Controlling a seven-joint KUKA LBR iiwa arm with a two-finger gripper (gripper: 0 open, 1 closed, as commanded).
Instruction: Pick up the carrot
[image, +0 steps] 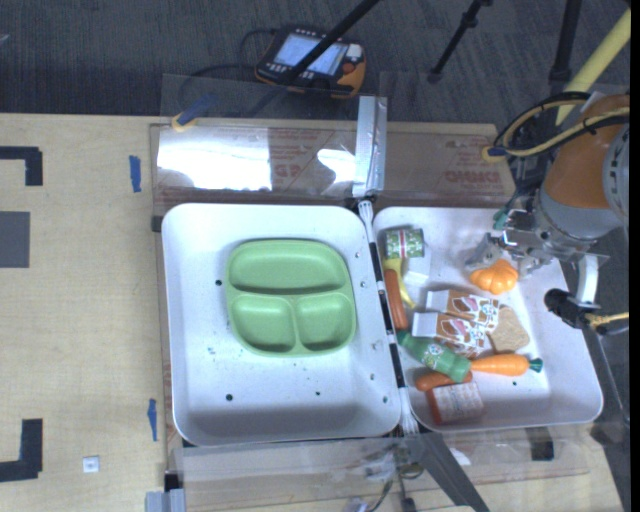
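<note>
From above, we see two shallow white plastic bins side by side on a wooden bench. The left bin (190, 330) holds a smooth green divided plate (292, 295). The right bin (575, 385) is crowded with toy food. The carrot (500, 365), a tapered orange cone, lies near its front edge. The gripper (512, 250) sits over a rounded orange fruit (495, 277) at the back; we cannot tell its grip.

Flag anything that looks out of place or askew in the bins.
The carrot lies flat at the right bin's near edge, against a tilted green bottle. The toys there are jumbled, some overlapping. Nothing looks spilled or damaged.
</note>
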